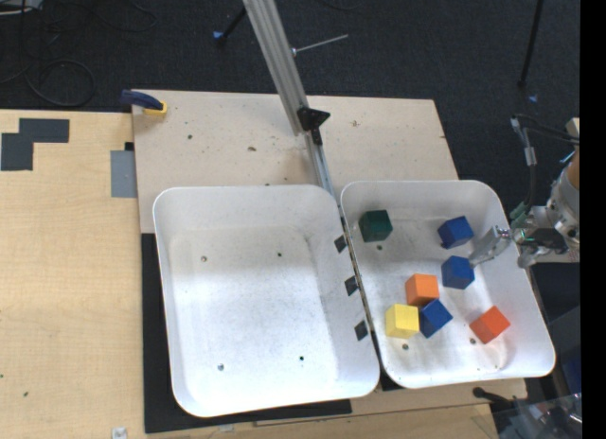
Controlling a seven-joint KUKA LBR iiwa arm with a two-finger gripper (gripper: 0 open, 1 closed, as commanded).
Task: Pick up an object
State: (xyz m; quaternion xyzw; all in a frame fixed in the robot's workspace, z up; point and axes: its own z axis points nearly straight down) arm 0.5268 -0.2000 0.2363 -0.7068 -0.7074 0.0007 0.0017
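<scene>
My hand sits at the right edge of the right bin; I cannot tell its opening, and nothing shows in it. I should come straight down on the blue cube just beside it, clear of the orange cube. Pale tabletop at left; dark floor above.

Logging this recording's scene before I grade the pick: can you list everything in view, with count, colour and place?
Bins: 2, white, side by side; left bin, right bin.
Green cube: 1, right bin, far left corner.
Blue cubes: 3, right bin; far, middle, near.
Orange cubes: 2, right bin; middle, near right.
Yellow cube: 1, right bin, beside the near blue one.
Aluminium bar: 1, silver, slanting behind the bins.
Clamp: 1, blue and yellow, bench's far left.
Gripper: 1, grey, right bin's right edge.
</scene>
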